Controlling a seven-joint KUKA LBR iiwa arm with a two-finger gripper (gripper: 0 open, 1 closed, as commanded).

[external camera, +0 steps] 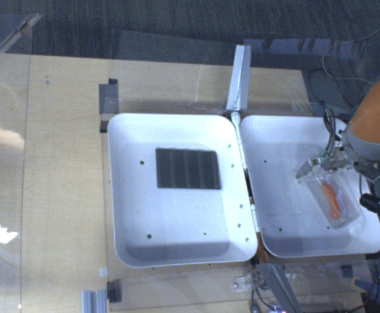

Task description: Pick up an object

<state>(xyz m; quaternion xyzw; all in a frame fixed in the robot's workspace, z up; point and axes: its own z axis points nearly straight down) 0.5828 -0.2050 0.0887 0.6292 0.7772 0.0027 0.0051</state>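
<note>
Tool point(325, 163) low in right bin point(275, 230) on counter point(59, 175), over clear tube with orange core point(333, 202); tool state cannot tell. Risks: tube lies slanted near bin's right wall, smooth plastic may slip or roll aside; wall may block approach.

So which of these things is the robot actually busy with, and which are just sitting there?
Part of the job:
- gripper
- clear object with an orange piece inside, lying under the gripper
- right bin, which holds it

Just lying about:
- left bin
- dark ridged pad in the left bin
</note>
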